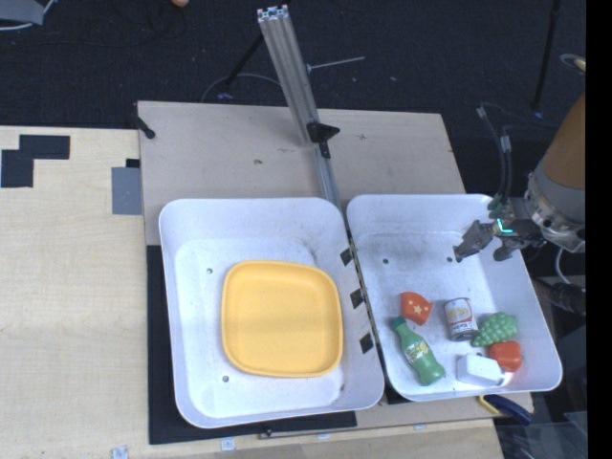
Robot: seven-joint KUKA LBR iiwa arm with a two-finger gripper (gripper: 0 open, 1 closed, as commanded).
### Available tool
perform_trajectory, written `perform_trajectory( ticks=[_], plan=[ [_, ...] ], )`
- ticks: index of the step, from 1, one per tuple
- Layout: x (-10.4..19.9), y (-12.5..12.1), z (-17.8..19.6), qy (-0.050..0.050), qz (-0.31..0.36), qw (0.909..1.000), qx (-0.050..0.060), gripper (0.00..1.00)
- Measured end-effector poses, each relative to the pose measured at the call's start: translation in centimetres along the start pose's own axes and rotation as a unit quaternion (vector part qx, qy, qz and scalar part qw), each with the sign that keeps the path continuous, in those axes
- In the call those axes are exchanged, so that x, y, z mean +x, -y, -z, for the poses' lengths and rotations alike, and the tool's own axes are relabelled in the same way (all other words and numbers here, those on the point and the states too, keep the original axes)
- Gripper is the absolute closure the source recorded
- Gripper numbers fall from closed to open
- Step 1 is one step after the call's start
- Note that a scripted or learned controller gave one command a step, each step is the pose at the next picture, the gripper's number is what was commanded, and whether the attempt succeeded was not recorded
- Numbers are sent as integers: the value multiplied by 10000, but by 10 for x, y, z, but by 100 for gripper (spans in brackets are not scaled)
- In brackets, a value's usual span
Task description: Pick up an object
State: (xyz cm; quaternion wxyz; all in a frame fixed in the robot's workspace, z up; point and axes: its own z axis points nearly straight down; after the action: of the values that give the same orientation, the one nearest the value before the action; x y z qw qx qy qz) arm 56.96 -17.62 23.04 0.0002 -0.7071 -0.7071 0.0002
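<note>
The gripper [475,242] hangs over the top right part of the right bin [421,220], with nothing between its fingers; they look a little apart, though it is hard to be sure. The toys lie near the bin's front: a green bottle [419,352], a red strawberry [415,306], a small can [460,318], green grapes [496,329], a red tomato [507,354] and a white block [478,370]. A yellow plate [282,317] sits in the left bin [191,228]
</note>
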Motion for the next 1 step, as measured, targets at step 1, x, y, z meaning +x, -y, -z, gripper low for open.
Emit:
perform_trajectory(
  ticks=[1],
  plan=[
    [0,0,0,0,0,10000,1,0]
  ],
)
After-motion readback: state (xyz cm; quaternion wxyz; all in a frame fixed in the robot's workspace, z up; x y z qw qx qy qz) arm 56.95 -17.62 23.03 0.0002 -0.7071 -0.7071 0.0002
